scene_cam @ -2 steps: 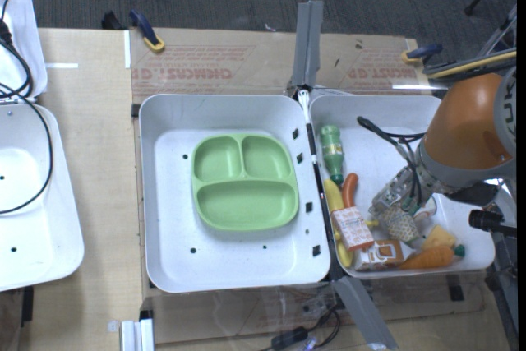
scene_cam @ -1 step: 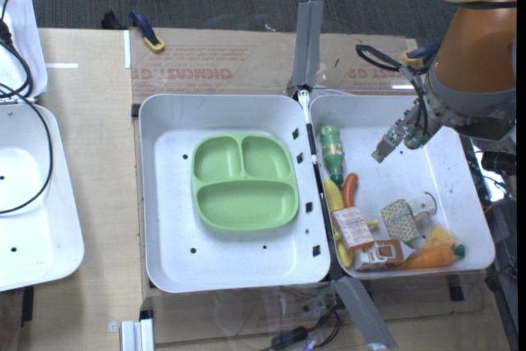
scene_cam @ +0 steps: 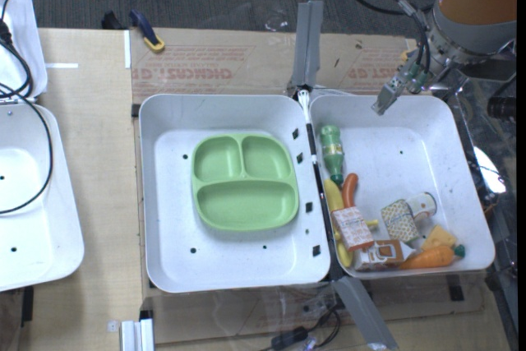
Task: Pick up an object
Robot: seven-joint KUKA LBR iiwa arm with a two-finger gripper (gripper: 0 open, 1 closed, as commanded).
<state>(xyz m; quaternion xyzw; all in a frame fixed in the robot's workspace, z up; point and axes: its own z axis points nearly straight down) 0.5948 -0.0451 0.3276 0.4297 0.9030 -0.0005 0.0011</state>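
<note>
Several toy groceries lie heaped in the right white bin (scene_cam: 427,127), below and well apart from my claw (scene_cam: 385,104): a green plastic bottle (scene_cam: 331,150), yellow banana (scene_cam: 333,200), small orange carrot (scene_cam: 350,189) and red-and-white carton (scene_cam: 353,227). I cannot tell how the claw's grip is set, poised over that bin's far rim. Left of it, a green divided plastic plate (scene_cam: 244,181) sits in the left white bin (scene_cam: 164,201).

Green plate (scene_cam: 245,181) in left bin (scene_cam: 156,201)
</note>
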